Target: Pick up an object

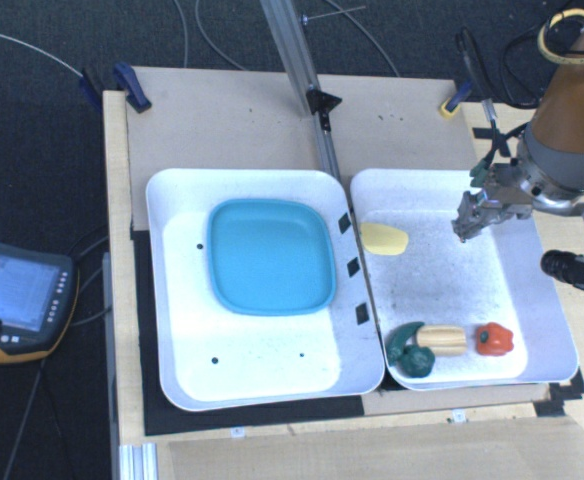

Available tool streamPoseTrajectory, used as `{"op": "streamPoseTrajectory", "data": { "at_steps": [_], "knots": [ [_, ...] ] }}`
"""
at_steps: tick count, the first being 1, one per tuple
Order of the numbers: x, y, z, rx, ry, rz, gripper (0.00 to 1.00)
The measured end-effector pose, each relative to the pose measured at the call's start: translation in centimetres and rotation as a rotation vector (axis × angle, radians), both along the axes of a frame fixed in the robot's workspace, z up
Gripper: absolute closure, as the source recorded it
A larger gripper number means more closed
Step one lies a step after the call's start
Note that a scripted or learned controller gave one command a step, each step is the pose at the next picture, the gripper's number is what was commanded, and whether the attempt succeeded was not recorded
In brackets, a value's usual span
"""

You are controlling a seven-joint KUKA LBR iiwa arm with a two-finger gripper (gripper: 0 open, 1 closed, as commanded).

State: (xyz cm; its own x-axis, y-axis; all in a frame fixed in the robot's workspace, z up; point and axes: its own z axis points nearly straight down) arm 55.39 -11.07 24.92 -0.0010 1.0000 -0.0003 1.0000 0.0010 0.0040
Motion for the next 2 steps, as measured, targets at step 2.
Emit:
{"op": "streamPoseTrajectory", "data": {
  "at_steps": [2],
  "knots": [
    [3.7, 10.0, -1.0, 0.001, 0.003, 0.003, 1.0]
  ]
}}
